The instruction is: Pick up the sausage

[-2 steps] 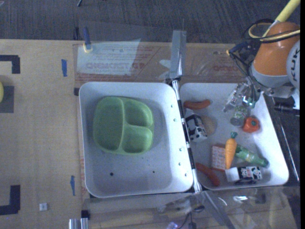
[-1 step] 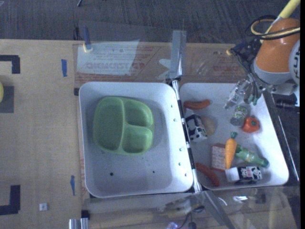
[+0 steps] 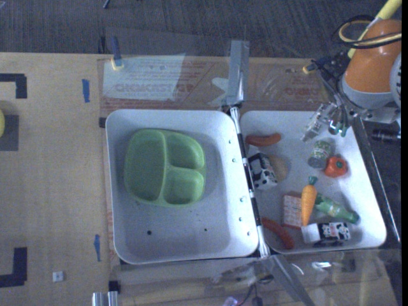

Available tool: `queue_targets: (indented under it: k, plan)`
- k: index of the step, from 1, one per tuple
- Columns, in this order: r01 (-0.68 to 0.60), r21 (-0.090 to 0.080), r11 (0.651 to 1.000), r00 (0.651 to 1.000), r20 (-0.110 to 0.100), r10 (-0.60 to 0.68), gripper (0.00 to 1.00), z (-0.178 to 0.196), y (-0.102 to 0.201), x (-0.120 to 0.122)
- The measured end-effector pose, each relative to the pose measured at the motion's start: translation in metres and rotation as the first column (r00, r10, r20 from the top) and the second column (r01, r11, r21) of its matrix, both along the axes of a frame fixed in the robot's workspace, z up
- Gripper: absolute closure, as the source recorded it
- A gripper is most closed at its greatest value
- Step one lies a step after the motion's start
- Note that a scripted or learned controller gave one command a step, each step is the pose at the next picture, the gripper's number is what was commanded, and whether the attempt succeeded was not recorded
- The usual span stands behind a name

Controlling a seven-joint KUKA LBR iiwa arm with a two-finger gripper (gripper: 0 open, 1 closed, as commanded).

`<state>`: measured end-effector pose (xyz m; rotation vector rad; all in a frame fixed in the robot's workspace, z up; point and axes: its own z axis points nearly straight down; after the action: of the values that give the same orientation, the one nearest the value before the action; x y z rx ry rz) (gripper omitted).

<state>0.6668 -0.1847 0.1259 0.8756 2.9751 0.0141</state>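
the one smooth, slightly curved sausage (image 3: 264, 139) lies at 11 o'clock in the right bin (image 3: 373, 199), apart from the gripper (image 3: 322, 123) at 1 o'clock. i cannot tell how the gripper stands. the left bin (image 3: 191, 234) bears one green three-part plate (image 3: 164, 167).

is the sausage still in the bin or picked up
In the bin: the sausage lies flat near the right bin's far left corner, apart from the pincer.

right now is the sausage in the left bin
No, the sausage lies in the right bin, near its top edge; the left bin holds a green tray.
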Motion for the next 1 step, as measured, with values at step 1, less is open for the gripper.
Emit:
queue_targets:
  k: [1]
  plan:
    - [0.362, 0.005, 0.932, 0.932, -0.034, -0.362, 1.00, 0.1058, 0.1055, -0.0071]
